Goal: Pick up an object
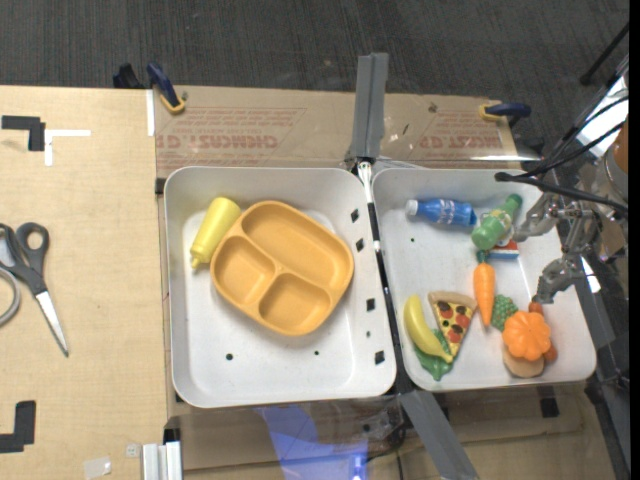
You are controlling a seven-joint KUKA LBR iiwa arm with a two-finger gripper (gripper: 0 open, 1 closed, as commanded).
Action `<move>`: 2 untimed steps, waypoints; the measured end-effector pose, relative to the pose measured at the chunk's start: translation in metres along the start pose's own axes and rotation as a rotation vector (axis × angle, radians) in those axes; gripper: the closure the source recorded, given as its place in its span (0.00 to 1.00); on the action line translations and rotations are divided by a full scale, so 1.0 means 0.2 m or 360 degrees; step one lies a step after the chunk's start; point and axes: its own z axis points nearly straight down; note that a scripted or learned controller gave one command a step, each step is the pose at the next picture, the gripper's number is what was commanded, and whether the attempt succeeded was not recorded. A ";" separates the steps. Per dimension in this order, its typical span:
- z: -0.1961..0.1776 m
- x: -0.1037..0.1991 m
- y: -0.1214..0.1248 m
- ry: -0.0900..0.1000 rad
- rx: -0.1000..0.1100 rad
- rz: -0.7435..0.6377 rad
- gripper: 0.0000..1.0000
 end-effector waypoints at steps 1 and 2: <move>0.73 0.02 -0.17 0.0002 -0.0001 0.0218 0.00; 0.85 0.02 0.19 0.0003 -0.0001 0.0431 0.00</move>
